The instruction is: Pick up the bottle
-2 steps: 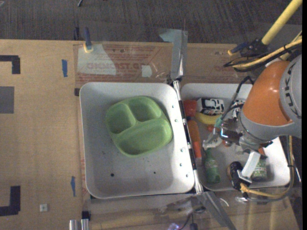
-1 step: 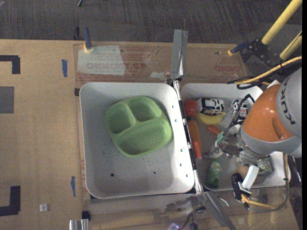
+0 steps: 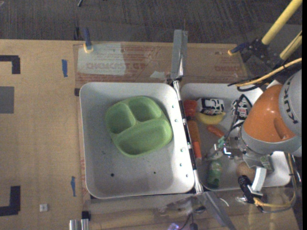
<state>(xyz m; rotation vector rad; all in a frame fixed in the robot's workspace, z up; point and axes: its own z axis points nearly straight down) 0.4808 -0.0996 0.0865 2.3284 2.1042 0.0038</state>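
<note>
Two shallow white bins are seen side by side on a brown bench (image 3: 43, 143), divided by a metal strip. In the left bin (image 3: 96, 176) a green divided plate (image 3: 139, 125) is laid, tilted a little against the bin's edges, with its three compartments facing up. The right bin (image 3: 283, 176) is largely covered by the arm (image 3: 271, 121), whose orange band and grey wrist are seen from above. The gripper (image 3: 224, 150) is found below that wrist, over the middle of the right bin, just above the bottle; whether it is spread or pressed together cannot be told, since the metal parts there are small and blurred. The bottle (image 3: 214, 172), a small green one, is seen lying near the front edge of the right bin, close to the dividing strip (nothing is seen clamped around it). Along the strip an orange, carrot-like piece (image 3: 194, 138) is laid lengthwise, with a red-orange item (image 3: 190, 107) at its far end. Further back in the same bin a yellow banana (image 3: 210, 118) is seen, touching a black-and-white object (image 3: 212, 105). A tan rounded thing (image 3: 243, 169) is partly hidden beside the wrist. Yellow cables (image 3: 268, 73) are run across the bench's far right corner.
</note>
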